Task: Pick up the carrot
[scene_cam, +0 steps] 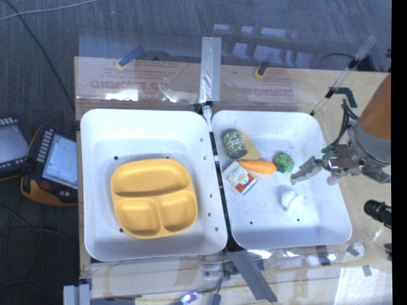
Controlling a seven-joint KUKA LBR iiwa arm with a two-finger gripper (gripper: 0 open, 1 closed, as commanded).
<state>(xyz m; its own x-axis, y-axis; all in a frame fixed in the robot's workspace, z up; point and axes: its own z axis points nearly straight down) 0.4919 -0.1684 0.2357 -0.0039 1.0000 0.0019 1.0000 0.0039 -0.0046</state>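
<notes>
The orange carrot (257, 166) lies flat in the right bin (318, 227), pointing left to right, with its thick end touching a green broccoli piece (283, 162). My gripper (317, 173) hovers over the right side of this bin, to the right of the broccoli and apart from the carrot. Its fingers are spread open, one reaching left toward the broccoli, and nothing is between them.
A green jar (235, 143) rests on a yellow wedge (252, 149) just above the carrot. A small red-and-white carton (239, 176) lies below its tip. A white lump (291, 200) sits below the gripper. The left bin (95, 138) holds a yellow divided plate (152, 196).
</notes>
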